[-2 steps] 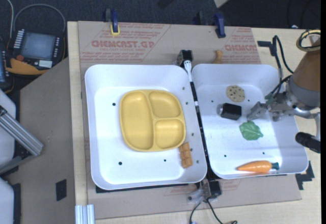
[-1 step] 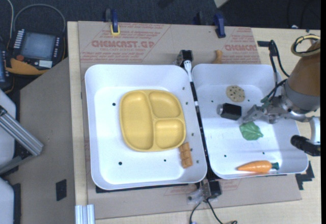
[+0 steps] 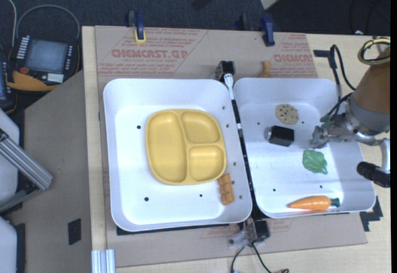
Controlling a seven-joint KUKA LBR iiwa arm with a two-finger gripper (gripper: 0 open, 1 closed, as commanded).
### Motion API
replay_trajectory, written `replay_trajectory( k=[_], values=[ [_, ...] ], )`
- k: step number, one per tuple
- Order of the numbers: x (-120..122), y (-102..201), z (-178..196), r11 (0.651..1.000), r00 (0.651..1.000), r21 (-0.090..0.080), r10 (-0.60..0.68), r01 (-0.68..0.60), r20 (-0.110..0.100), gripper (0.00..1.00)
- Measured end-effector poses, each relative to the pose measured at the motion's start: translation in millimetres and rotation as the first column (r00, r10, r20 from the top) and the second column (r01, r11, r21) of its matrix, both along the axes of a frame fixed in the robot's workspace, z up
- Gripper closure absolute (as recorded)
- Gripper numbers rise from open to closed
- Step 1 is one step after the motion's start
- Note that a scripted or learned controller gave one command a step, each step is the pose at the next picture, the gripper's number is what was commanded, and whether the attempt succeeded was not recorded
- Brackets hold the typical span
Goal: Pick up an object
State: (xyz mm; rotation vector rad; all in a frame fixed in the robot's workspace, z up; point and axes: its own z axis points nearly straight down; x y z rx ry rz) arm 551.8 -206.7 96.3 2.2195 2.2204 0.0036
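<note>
The right bin (image 3: 273,194) holds a round speckled cookie (image 3: 286,113), a small black block (image 3: 281,136), a green leafy piece (image 3: 315,161) and an orange carrot (image 3: 311,204) near the front rim. My gripper (image 3: 321,136) reaches in from the right and sits low over the bin floor, just above the green piece and right of the black block. Nothing shows between it and the bin floor.
The left bin (image 3: 124,160) carries a yellow divided plate (image 3: 185,145) and a small brown waffle-like piece (image 3: 226,189) by its front right corner. A black cable (image 3: 335,67) runs along the right bin's far side. The arm's orange band (image 3: 375,89) stands over the right rim.
</note>
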Motion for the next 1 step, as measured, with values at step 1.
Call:
replay_trajectory(
  k=[1],
  values=[
    [3.2,3.8,44.0,1.000,1.000,-0.003,0.001,-0.001,0.002,1.00]
  ],
)
